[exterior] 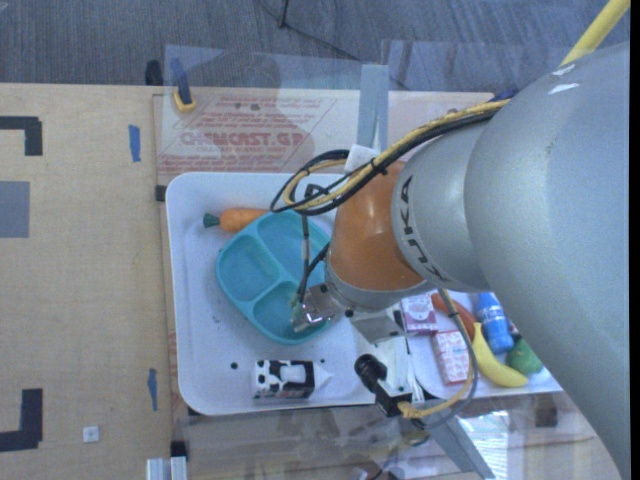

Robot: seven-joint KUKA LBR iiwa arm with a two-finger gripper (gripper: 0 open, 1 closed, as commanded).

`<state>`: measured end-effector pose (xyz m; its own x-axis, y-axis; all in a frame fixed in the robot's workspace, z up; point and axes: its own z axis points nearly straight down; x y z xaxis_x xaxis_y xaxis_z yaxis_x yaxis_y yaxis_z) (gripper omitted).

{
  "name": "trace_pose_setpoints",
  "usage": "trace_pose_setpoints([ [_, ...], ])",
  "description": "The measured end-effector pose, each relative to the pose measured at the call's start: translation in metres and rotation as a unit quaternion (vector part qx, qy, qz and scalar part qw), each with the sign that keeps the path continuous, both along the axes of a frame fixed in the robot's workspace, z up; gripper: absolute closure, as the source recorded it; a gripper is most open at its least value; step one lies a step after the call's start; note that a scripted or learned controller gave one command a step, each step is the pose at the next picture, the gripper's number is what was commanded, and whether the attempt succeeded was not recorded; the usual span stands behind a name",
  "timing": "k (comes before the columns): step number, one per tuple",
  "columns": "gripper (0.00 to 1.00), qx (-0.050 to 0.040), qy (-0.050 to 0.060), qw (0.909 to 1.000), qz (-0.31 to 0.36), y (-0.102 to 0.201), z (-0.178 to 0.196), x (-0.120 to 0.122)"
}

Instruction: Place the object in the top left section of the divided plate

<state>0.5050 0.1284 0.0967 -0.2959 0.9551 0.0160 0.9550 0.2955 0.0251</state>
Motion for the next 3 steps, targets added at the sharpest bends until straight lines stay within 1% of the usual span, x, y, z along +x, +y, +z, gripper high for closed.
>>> trace_pose_setpoints([
  [1,1.00,-0.0118,0.010,0.9996,0.023,0.055,0.081,-0.026],
  [2,1.00,-0.0094,-0.004,0.9941,0.108,-0.014,-0.004,-0.018],
  [3,1.00,-0.0170,-0.010,0.9513,0.308,0.055,-0.001,-0.015],
])
